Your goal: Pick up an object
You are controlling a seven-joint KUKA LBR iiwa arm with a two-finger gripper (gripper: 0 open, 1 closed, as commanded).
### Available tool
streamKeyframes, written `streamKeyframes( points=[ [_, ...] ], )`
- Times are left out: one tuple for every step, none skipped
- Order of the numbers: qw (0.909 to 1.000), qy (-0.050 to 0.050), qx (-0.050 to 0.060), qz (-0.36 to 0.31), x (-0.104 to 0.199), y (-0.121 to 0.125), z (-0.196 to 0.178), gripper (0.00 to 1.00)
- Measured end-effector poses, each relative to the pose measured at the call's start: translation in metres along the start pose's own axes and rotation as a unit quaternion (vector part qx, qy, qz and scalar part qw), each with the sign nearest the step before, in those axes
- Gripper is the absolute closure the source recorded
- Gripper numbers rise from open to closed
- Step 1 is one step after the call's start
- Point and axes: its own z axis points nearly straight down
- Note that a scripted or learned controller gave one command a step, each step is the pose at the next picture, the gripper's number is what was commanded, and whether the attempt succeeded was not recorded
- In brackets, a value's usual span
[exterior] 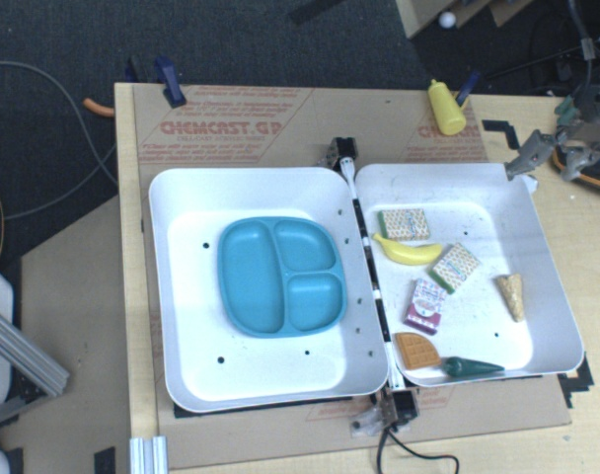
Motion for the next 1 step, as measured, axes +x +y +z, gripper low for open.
streamKeyframes(
  points=[
    [1.0000, 0.001, 0.002, 0.000, 0.0081, -0.0205, 0.1409, 0.00]
  ],
)
